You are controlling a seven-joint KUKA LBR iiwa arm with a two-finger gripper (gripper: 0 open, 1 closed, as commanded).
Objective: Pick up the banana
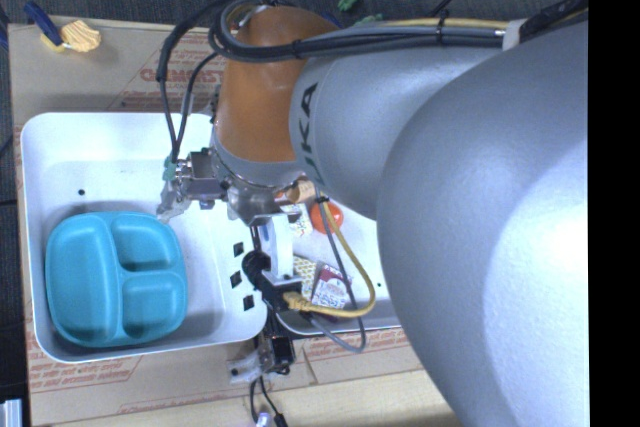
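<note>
The grey arm with its orange band (262,85) covers most of the right bin. My gripper (250,210) hangs under the band over the divider between the two bins, with its tips hidden by wrist hardware. Just below the gripper a short yellow shape (292,298) shows, and I cannot tell whether it is the banana or part of the yellow cable. It lies next to a red and white packet (328,287).
A light blue compartment tray (115,275) lies in the left bin (40,140). An orange-red round object (327,215) sits in the right bin by the wrist. Black cables loop around the wrist. A small yellow and blue item (70,35) rests on the cardboard beyond the bins.
</note>
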